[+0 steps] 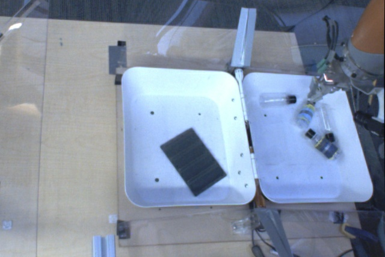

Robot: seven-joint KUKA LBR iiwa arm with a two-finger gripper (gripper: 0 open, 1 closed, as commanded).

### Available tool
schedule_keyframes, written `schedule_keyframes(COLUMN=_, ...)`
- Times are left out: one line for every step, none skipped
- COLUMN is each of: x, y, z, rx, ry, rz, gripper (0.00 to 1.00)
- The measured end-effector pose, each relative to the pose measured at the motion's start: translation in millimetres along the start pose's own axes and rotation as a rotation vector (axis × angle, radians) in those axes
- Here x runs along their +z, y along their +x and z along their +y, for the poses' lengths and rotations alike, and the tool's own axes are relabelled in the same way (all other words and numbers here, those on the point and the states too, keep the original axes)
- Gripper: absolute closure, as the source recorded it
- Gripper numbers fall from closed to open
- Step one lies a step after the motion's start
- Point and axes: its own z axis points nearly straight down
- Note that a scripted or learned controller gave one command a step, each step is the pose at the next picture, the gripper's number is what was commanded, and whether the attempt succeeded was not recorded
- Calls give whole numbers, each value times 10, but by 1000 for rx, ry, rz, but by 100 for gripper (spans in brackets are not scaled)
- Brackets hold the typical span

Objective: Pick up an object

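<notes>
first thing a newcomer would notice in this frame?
Probably the dark ribbed rectangular pad, lying at a slant alone in the left bin. Next, the cluster of small clear vials with dark or blue caps in the upper part of the right bin. The gripper reaches in over that bin's upper right corner, close to the vials.

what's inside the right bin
The right bin holds several small clear vials: one with a dark cap near the back, and a cluster below the gripper. The arm covers the far right corner.
</notes>
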Motion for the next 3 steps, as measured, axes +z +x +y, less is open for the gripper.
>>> schedule_keyframes(x=-171, y=356, z=388, rx=-20, ry=0, rz=0, gripper=100)
schedule_keyframes(x=-257, y=366, z=409, rx=-27, ry=-4, rz=-3, gripper=100)
schedule_keyframes(x=-155, y=556, z=657, rx=-68, ry=2, rz=0, gripper=100)
